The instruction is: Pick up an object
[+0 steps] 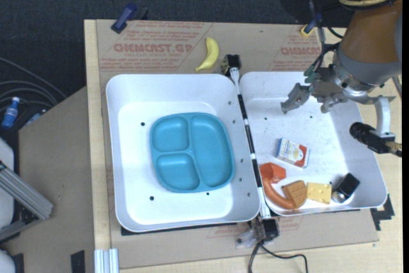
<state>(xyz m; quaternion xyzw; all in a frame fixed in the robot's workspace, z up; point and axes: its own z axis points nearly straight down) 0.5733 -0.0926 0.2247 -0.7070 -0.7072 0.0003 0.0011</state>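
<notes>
The gripper (311, 100) was seen above the upper part of the right bin (263, 87), its two fingers spread wide with nothing between them. The left finger (295, 99) was angled toward the bin's middle, the other toward the arm (377, 29), which reached in from the right. Below the gripper, well apart from it, a small carton (292, 152) lay on the bin floor. Farther below, against the bin's near wall, a cluster of toy foods was gathered: a red piece (273, 171), a sausage (277, 197), a brown cracker (295, 192), a yellow cheese wedge (319, 192) and a black object (346, 187). To the gripper's left, in the left bin (128, 137), a blue divided plate (191, 151) rested. A banana (209, 54) lay on the board beyond the bins.
</notes>
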